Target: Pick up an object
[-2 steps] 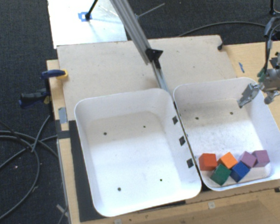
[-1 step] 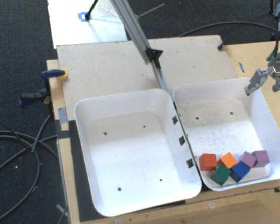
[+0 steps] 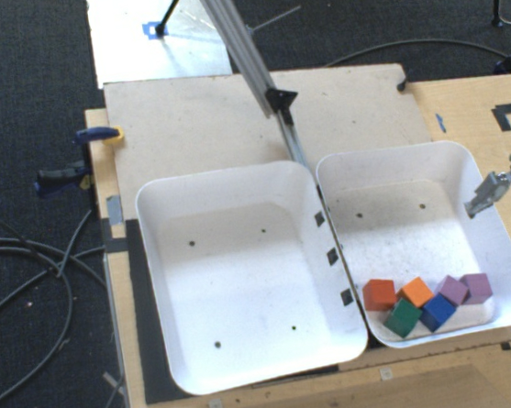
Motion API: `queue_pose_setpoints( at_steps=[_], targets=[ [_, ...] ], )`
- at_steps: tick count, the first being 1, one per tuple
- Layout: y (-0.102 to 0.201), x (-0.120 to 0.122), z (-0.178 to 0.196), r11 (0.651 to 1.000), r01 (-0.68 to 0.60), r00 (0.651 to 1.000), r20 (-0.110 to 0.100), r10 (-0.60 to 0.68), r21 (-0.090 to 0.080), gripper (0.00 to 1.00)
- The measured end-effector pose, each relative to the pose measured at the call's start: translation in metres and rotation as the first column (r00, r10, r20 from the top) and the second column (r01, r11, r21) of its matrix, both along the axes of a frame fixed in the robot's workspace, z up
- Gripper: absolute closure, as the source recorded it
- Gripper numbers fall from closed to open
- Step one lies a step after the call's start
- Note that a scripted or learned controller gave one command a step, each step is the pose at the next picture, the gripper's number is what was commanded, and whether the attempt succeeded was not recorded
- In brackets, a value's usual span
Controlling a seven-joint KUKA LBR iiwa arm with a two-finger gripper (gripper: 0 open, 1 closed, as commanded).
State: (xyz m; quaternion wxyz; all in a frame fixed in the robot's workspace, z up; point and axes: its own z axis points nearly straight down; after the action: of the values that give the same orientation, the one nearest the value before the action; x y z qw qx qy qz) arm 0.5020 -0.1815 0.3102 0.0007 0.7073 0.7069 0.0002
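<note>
Your gripper (image 3: 504, 194) hovers at the right bin's (image 3: 399, 164) right rim, fingers spread and empty; coloured blocks (image 3: 426, 301) cluster near its front.

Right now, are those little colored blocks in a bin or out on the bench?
In a bin: the blocks sit clustered in the near corner of the right bin, inside its rim.

White bins (image 3: 235, 187); red block (image 3: 378, 294)

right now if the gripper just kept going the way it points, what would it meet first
The gripper points left over the right bin, clear of the blocks in the near corner. First in line looks like the wall between the bins, though height is hard to judge.
</note>
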Motion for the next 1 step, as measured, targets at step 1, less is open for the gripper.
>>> queue_pose_setpoints(
  at_steps=[1],
  targets=[
    [0.006, -0.0029, 0.0139, 1.0, -0.005, 1.0, 0.005, 0.005, -0.001, 0.0]
  ],
)
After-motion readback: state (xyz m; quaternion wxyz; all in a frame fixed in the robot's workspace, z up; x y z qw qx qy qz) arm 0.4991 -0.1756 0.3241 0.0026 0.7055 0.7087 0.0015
